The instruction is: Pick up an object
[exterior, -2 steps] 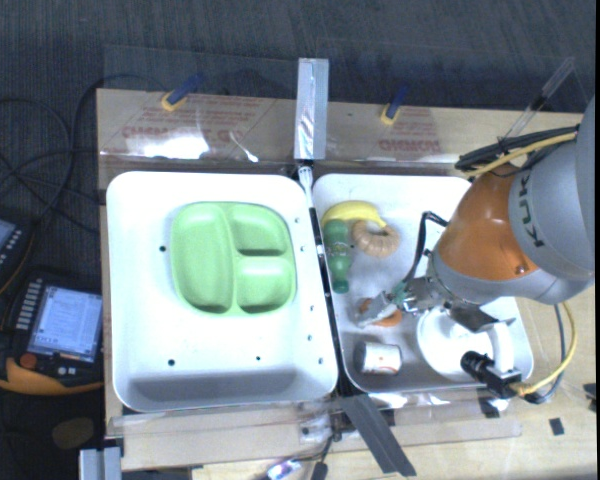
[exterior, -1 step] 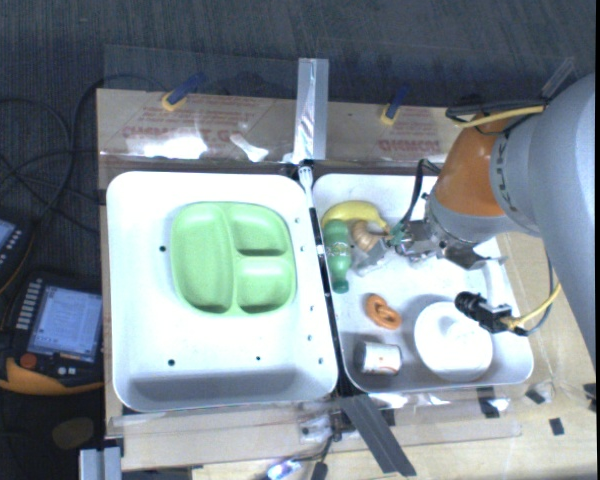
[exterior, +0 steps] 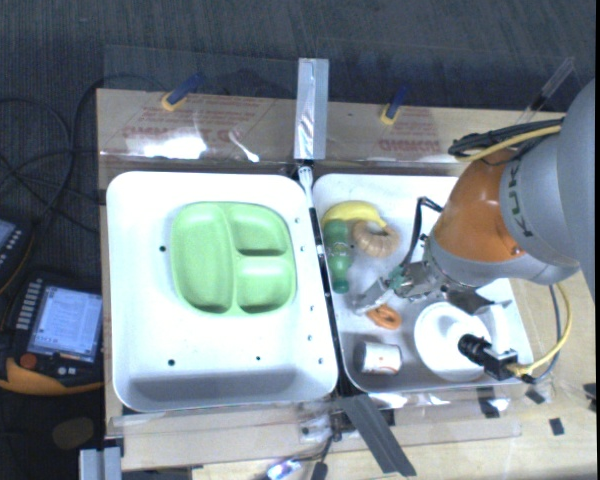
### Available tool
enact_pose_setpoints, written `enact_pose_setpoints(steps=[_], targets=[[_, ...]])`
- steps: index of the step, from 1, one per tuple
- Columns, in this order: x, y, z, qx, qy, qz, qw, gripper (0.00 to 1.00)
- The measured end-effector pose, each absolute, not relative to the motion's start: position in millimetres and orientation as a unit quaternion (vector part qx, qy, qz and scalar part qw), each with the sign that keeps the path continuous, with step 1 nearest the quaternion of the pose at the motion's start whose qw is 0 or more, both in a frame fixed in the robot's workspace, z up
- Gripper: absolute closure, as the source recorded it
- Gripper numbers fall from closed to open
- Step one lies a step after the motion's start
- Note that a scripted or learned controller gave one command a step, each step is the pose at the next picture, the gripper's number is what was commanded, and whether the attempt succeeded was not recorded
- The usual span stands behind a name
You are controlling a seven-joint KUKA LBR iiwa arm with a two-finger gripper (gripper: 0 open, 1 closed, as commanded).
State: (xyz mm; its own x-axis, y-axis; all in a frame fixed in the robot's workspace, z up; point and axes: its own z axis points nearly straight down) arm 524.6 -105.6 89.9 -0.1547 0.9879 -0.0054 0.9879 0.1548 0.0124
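gripper [exterior: 395, 286] above orange object [exterior: 384, 316]

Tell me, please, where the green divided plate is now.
The green divided plate lies in the left bin of the camera view, near its middle, across the divider from the banana in the right bin.

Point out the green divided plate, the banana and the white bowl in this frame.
green divided plate [exterior: 232, 256]: camera view, on the ridge between its compartments.
banana [exterior: 352, 211]: camera view, middle of its yellow curve.
white bowl [exterior: 442, 340]: camera view, on its pale inside, left of the black part lying over it.
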Motion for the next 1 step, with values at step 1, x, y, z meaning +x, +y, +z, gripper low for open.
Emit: enact_pose_setpoints(steps=[1], targets=[[525.9, -105.2, 98.3, 0.65, 0.76, 0.004, 0.005, 1.0]])
